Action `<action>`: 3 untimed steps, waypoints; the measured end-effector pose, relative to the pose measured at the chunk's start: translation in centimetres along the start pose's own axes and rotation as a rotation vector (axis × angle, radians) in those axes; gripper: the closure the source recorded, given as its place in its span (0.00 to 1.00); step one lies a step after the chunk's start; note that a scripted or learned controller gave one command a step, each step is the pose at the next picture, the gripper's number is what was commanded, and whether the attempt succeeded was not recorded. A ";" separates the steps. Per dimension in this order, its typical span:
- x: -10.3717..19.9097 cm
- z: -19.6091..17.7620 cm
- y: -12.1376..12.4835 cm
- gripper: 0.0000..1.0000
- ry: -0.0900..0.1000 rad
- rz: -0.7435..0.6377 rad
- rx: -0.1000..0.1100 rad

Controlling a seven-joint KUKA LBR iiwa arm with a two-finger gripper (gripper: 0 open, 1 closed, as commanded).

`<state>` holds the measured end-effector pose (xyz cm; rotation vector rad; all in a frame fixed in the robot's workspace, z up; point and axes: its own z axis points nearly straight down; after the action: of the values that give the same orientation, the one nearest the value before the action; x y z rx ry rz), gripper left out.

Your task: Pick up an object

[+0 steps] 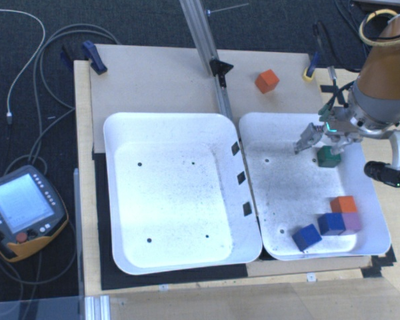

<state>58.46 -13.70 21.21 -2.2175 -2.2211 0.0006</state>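
From the camera view above the worktop [160,85] we see the arm [385,65] reaching in from the right, its orange band high at the edge and the grey wrist bent down over the right bin [280,199]. The tool [325,144] hangs low over the far part of that bin, one finger [309,139] splayed out to the left, the other lying against a green object [329,157] that sits just beneath and slightly right of the tool. We read the tool as open, with the green object close under it but not visibly clamped between the fingers. Toward us from the tool, in the near right corner of the same bin, lie an orange block [345,203], a purple block [351,221] touching it, and two blue blocks [331,223] [307,237] beside those. Beyond the tool, on the bare worktop, sits another orange cube [267,81]. Well to the tool's left lies the left bin [170,192].
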 end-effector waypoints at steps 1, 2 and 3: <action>-5.4 6.7 -2.4 0.00 -0.001 0.007 0.007; -7.8 11.5 3.5 0.00 -0.003 0.000 -0.005; -8.1 11.1 8.7 0.00 -0.003 -0.002 -0.008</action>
<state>67.14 -21.72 10.08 -2.2210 -2.2290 -0.0045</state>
